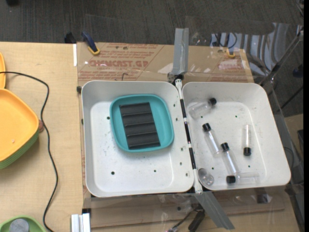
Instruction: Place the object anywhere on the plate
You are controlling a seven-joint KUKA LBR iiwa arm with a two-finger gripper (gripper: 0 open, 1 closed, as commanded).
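the things to move are small clear tubes with black caps, and they all lie in the right bin [270,129]. one tube [210,138] lies near the middle of that bin, slanted. a second tube [229,164] lies just below it, slanted the same way, and the two almost meet end to end. a third tube [246,139] lies farther right, nearly straight up and down in the view. a fourth tube [202,107] lies near the top left corner of the bin. a clear round cup [206,178] sits in the bottom left corner.

the plate [165,124] is teal with round corners, and it sits in the left bin [96,144]. a dark ridged pad [139,125] lies on the plate. no tube is on the plate.

a yellow dish [14,124] sits at the far left on the wooden bench [53,187], and a black cable [49,144] runs down beside it.
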